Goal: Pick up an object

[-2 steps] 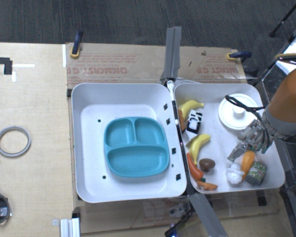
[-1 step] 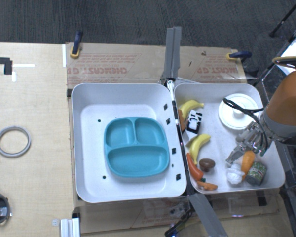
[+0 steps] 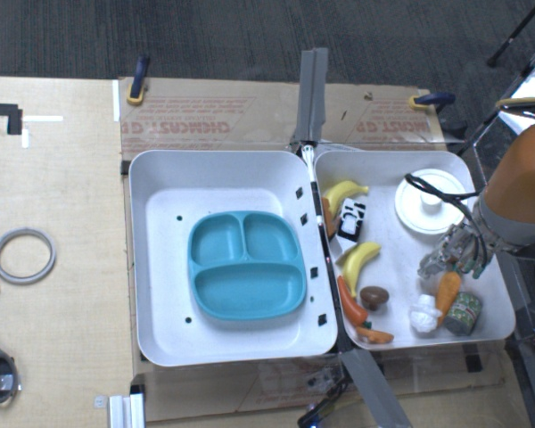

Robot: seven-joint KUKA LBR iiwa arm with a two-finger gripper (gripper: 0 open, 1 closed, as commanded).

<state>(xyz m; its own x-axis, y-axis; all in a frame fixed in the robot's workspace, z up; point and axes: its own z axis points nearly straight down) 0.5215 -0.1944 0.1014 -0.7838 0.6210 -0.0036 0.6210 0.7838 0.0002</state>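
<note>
- Two white bins sit side by side; the left bin (image 3: 152, 266) carries a blue divided plate (image 3: 246, 266), the right bin (image 3: 495, 324) carries the loose items.
- The gripper (image 3: 455, 259) hangs low over the right bin's right side, just above the top end of an orange carrot (image 3: 448, 292); whether it touches the carrot is unclear.
- Its metal parts blur together there, so I cannot tell how the claw stands, nor whether anything sits in it.
- Beside the carrot's lower end lie a green can (image 3: 465, 314) and a white crumpled lump (image 3: 423, 314).
- A white round dish (image 3: 428, 205) lies behind the gripper, with a black cable crossing it.
- Along the bin's left side: two bananas (image 3: 358, 259), a black-and-white block (image 3: 350, 219), a brown ball (image 3: 374, 297) and a red chilli (image 3: 351, 306).
</note>
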